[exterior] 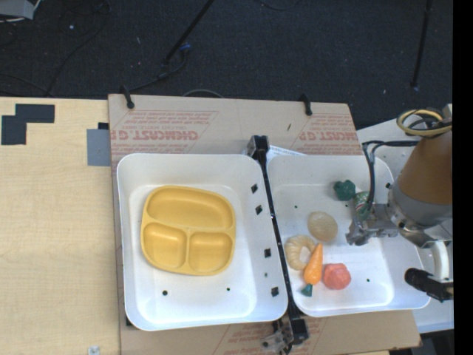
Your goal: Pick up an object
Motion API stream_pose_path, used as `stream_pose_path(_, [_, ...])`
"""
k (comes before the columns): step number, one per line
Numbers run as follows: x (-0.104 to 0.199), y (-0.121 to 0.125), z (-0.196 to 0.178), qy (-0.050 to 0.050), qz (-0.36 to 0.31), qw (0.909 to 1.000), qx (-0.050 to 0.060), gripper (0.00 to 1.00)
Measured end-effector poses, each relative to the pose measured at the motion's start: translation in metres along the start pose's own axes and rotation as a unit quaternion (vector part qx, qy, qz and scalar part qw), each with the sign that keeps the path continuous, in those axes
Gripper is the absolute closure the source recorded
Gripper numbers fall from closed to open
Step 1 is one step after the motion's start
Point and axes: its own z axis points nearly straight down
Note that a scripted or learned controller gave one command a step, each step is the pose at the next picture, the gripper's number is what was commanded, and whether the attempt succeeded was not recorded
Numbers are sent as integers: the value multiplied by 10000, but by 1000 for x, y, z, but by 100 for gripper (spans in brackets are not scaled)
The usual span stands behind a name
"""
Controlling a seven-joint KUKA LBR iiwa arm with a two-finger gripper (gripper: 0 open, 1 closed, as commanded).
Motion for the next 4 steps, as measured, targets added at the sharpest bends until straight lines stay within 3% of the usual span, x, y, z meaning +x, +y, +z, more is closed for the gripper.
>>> stream_pose_path(2, [-12, -6, -106, -6, 1, 10000, -9, 100])
stream_pose_path(4, [88, -17, -116, 13, -14, 10000, 24, 100])
